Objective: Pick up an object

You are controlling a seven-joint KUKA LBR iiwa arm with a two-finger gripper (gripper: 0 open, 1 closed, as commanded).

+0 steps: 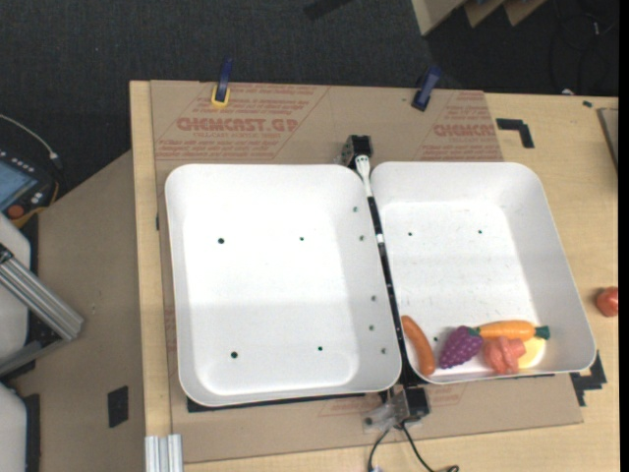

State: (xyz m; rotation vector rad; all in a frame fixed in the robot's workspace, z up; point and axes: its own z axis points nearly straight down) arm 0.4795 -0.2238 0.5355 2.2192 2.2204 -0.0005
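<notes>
Several toy foods lie along the near edge of the right bin. An orange-brown sausage lies slanted at the bin's near left corner. A purple bunch of grapes sits just right of it. An orange carrot with a green tip lies across the top of a red piece and a pale yellow piece.
The left bin sits beside the right one, both on a brown cardboard sheet held by two clamps at the far edge. A small red object lies on the bench right of the bins. A cable trails off the near edge.
</notes>
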